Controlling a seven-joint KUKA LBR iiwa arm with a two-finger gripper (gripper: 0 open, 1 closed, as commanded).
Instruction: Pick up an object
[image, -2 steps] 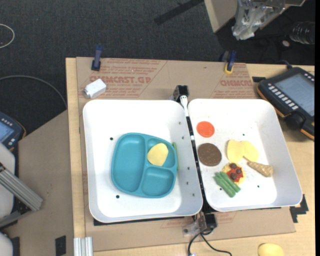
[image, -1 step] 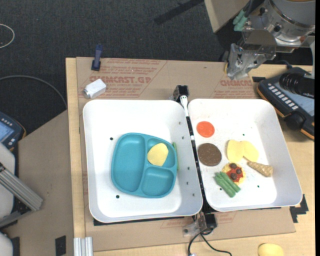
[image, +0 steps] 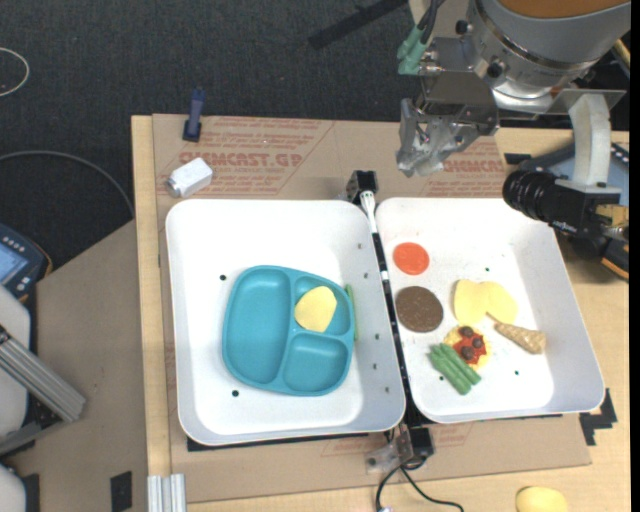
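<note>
1. Camera view: the gripper (image: 428, 152) hangs above the bench behind the right bin (image: 560, 300), nothing between its fingers, which look parted.
2. In the right bin lie an orange disc (image: 410, 259), a brown patty (image: 419, 309) and green beans (image: 453, 368).
3. The left bin (image: 195, 300) bears a blue tray (image: 265, 335) with a yellow piece (image: 316, 309).

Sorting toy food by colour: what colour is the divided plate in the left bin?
Teal blue; the divided plate shows clearly in the camera view.

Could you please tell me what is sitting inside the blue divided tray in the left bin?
One yellow toy food piece lies in the upper right compartment of the blue divided tray. Whatever is beneath that piece is covered.
</note>
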